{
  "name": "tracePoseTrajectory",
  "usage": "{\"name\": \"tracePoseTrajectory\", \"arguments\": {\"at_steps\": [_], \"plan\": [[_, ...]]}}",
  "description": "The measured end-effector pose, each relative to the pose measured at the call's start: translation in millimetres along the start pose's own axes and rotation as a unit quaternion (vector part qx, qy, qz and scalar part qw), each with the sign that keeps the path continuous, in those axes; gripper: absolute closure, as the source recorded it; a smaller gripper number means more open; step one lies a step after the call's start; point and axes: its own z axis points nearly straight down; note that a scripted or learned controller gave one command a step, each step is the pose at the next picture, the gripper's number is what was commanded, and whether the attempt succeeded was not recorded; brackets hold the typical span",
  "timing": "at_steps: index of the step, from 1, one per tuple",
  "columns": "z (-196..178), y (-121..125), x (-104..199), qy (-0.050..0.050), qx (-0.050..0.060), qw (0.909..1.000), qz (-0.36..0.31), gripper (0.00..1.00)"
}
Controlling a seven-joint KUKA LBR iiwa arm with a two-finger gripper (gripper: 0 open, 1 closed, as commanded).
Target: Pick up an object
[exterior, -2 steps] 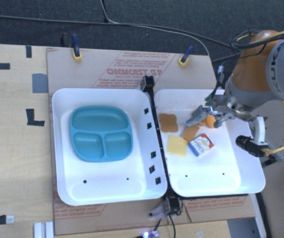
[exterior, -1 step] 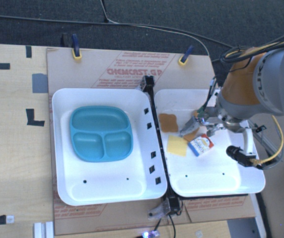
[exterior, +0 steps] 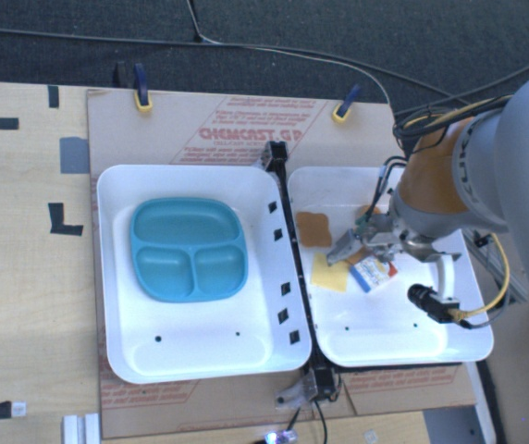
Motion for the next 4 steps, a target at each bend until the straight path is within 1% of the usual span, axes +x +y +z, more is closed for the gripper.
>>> {"name": "tracePoseTrajectory", "arguments": {"at_steps": [1, 2, 3, 4], "plan": [[-15, 3, 0, 0.000, -0.003, 1.0000, -0.001, 1.00], [-62, 12, 2, 0.003, 0.001, 1.0000, -0.001, 1.00], [-111, 4, 1, 0.003, 0.001, 1.0000, 0.000, 1.00], [-163, 5, 1, 0.003, 0.001, 1.0000, -0.001, 1.00]]}}
